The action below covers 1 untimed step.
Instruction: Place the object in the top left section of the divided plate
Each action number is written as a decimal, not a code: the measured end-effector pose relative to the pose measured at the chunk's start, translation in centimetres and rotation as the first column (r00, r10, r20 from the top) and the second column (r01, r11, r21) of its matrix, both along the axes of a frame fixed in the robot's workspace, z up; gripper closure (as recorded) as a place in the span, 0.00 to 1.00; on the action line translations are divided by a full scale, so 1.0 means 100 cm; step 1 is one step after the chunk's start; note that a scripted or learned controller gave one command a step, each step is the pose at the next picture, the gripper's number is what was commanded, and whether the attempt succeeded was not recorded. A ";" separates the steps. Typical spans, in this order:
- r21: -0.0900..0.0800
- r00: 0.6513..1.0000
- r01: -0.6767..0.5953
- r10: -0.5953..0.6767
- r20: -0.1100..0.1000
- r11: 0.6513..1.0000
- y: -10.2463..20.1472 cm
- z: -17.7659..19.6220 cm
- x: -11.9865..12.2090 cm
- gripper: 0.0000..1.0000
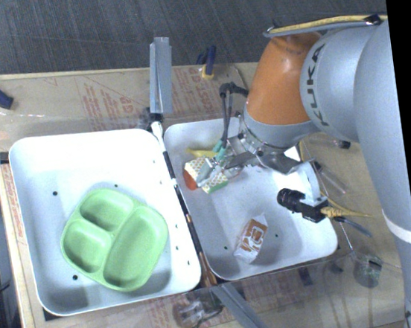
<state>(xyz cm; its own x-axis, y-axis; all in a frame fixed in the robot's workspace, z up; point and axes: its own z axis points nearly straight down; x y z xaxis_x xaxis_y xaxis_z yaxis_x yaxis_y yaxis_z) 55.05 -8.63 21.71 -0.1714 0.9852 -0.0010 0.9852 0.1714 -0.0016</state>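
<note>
Snack packet (207,173), red, white and green, lies in the right bin (307,247) under the claw (224,161); whether it is gripped cannot be told. Green divided plate (115,239) sits in the left bin (33,163).

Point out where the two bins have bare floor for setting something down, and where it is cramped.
Left bin: bare floor above the green divided plate, up to the far wall. Right bin: a bare strip between the boxed item and the orange-and-white packet, along the wall next to the left bin. It is crowded at the right bin's top, where the hand hangs by the boxed item.
</note>
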 end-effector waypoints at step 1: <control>0.000 1.000 -0.003 0.003 0.000 1.000 0.081 0.027 -0.017 1.00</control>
